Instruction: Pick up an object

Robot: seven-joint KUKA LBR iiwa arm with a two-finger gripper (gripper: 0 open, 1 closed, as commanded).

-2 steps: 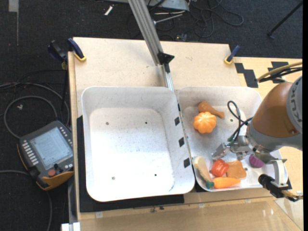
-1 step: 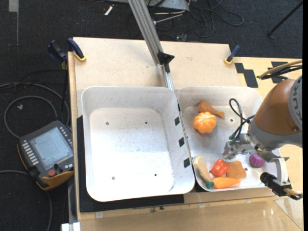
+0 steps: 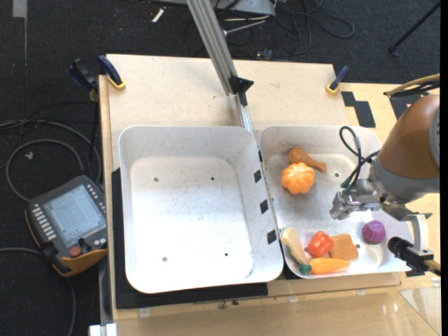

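Observation:
The right bin [image 3: 274, 140] holds toy foods. An orange pumpkin [image 3: 298, 178] lies near its middle, with a brown drumstick-like piece [image 3: 306, 158] just behind it. Along the front sit a pale banana-like piece [image 3: 295, 244], a red pepper [image 3: 319, 243], an orange-brown slice [image 3: 344, 246], a carrot [image 3: 327, 265] and a purple ball [image 3: 374, 232]. My gripper [image 3: 344, 207] hangs over the right part of this bin, between the pumpkin and the purple ball, touching none of them.
The left bin [image 3: 140, 142] lies beside the right one. A slanted metal pole [image 3: 213, 37] rises from behind the bins. Clamps [image 3: 112, 73] sit at the board's back corners. A teach pendant [image 3: 66, 219] lies on the floor at left.

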